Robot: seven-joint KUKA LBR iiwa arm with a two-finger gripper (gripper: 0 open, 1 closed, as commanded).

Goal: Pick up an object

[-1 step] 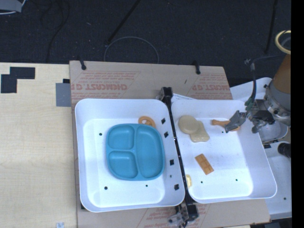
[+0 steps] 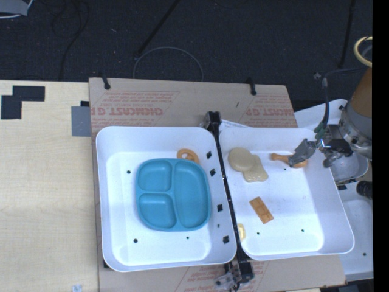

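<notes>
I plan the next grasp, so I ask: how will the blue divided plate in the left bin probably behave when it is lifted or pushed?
The blue divided plate looks like moulded plastic, so it is probably stiff and light for its size. It lies flat on the left bin floor, so it would likely slide, not roll or tip. Its low rounded rim and smooth surface may slip from a two-finger grasp.

Red print on the cardboard

The cardboard sheet [image 2: 182,105] under the bins carries red lettering, upside down and mirrored from this camera; it cannot be read with certainty.
</notes>
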